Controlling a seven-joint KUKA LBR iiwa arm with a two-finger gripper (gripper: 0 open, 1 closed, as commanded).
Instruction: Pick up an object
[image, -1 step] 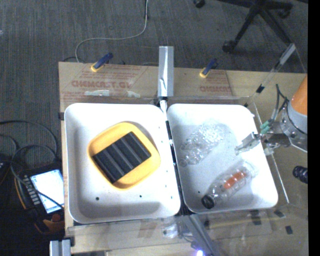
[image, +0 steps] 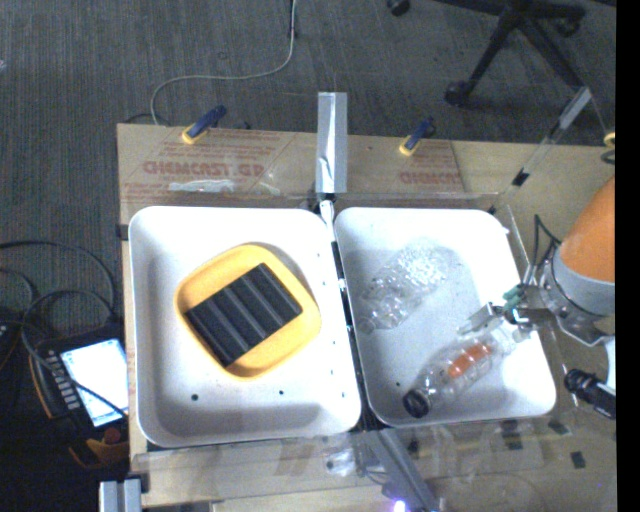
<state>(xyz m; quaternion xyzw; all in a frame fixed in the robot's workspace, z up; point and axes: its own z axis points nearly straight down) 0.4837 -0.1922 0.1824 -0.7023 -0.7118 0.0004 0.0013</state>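
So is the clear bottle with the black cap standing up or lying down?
Lying down: the bottle rests on its side on the right bin floor, cap toward the front.

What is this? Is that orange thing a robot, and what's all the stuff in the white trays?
Yes! The orange and grey thing on the right is a robot arm. The camera hangs above the bench, looking down at a slant. At the arm's end is its claw, for grabbing things. It sits over the right white bin, close above a clear plastic bottle with a dark cap and something orange inside. A second, crumpled clear bottle lies further back. The left bin has a yellow sponge with a black ribbed top. I can't see anything held in the claw.
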